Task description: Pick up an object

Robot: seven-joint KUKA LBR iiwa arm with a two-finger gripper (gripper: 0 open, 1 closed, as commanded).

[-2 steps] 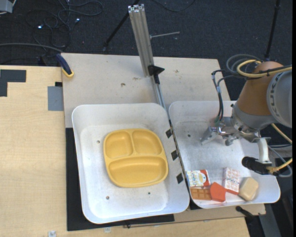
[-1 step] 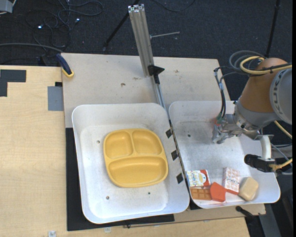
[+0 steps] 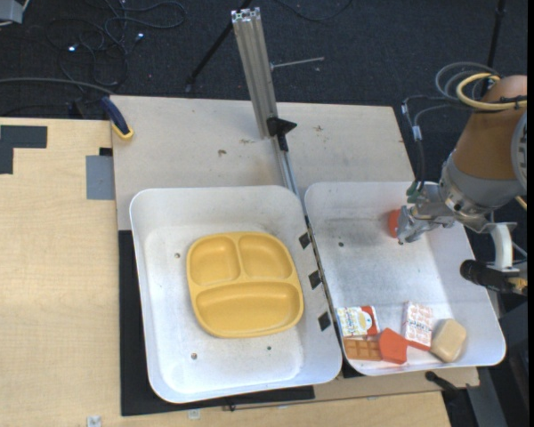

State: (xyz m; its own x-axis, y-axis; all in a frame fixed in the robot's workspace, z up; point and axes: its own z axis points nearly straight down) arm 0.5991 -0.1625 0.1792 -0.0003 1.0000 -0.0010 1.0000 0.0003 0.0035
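Left bin point(image 3: 151, 238): 1 yellow divided plate point(image 3: 245, 283), flat. Right bin point(image 3: 481, 350): near edge holds a small carton point(image 3: 357, 320), waffle piece point(image 3: 363, 349), orange block point(image 3: 393, 346), packet point(image 3: 418, 325), tan bread roll point(image 3: 449, 340). Gripper point(image 3: 409, 229) low at far side, beside a red object point(image 3: 393, 222); fingers' state cannot be told.
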